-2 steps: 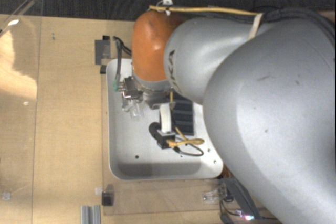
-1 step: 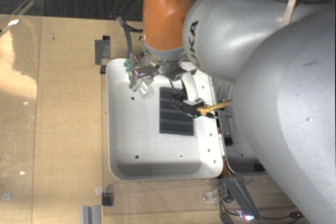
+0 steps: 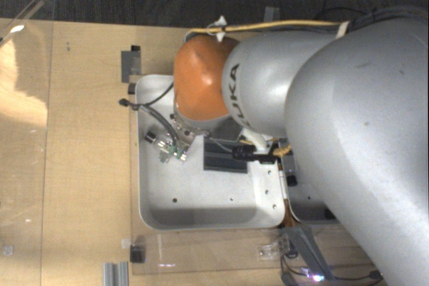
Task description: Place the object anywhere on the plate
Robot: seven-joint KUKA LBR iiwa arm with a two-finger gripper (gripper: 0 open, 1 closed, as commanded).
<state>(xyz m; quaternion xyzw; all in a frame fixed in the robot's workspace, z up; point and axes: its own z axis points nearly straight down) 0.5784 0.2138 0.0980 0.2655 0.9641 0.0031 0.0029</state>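
Note:
The arm's big grey link and its orange band hang over the left white bin and cover most of it. Below the band, the gripper points down toward the bin's floor at the upper left. Only its wrist end shows, with thin cables and a small green-tipped connector beside it. A dark flat rectangular block lies just right of the wrist, half under the arm. I cannot tell whether this block is a loose object or part of the tool.
The left bin's front wall and bare floor show below the arm. A sliver of the right bin shows under the grey link. Wooden bench top spreads to the left, with small brackets at the bin's corners.

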